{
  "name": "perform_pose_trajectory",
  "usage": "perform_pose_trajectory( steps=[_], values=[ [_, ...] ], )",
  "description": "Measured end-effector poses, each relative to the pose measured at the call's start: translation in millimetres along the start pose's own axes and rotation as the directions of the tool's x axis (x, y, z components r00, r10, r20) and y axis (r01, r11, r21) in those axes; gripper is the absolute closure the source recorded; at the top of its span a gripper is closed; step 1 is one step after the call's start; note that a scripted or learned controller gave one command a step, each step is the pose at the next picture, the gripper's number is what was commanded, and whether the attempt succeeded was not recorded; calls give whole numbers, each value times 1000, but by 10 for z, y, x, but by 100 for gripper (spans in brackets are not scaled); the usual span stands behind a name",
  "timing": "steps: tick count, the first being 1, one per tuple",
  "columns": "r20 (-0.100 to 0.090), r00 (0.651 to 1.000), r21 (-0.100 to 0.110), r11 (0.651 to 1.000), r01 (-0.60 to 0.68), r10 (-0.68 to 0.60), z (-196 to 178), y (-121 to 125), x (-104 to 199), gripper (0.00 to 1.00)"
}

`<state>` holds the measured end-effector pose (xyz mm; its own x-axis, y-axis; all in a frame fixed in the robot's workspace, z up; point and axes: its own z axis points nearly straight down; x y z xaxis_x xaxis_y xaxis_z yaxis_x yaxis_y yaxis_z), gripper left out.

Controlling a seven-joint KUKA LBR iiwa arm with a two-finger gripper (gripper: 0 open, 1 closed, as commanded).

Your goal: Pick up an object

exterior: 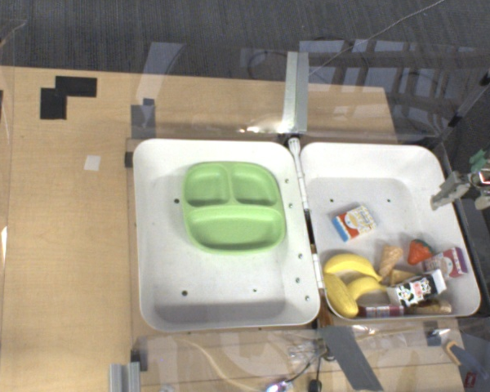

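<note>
The grey two-finger gripper (pixel 456 191) hangs at the right edge of the right-hand shallow white bin (pixel 392 166), just over its rim, with nothing visible between its fingers; how wide it stands cannot be told, since it is small and partly cut off at the frame's side; nearest to it inside that bin, towards the near right corner, lie a red strawberry-like toy (pixel 420 251) and a small red-and-white packet (pixel 453 262); beside them sits a tan lumpy piece (pixel 389 258), and just below, along the near wall, a dark carton with white print (pixel 418 289) lies on its side, touching a brown stick-like item (pixel 433 307); a bunch of yellow plastic bananas (pixel 349 280) fills the near left corner, touching the divider wall; a small white box with orange and blue print (pixel 354 221) lies alone near the bin's middle, well apart from the gripper; across the divider, the left-hand shallow white bin (pixel 159 219) holds a light green plastic divided plate (pixel 232 205), set flat towards its far half; both bins rest on the pale wooden bench (pixel 57 243).
</note>
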<state>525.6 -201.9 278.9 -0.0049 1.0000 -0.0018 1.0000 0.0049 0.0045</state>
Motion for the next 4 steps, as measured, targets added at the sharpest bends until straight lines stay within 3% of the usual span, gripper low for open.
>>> perform_pose_trajectory(
  steps=[1, 2, 3, 4],
  values=[
    [-1, 991, 2, 991, -137, 137, 1251, -384, 358, 0],
    [-2, 995, -13, 995, -98, 97, 1710, 485, 767, 0],
    [-2, 995, -13, 995, -98, 98, 1711, 485, 767, 0],
    [4, 991, -39, 990, -134, 134, 1781, 376, 924, 0]
  ],
)
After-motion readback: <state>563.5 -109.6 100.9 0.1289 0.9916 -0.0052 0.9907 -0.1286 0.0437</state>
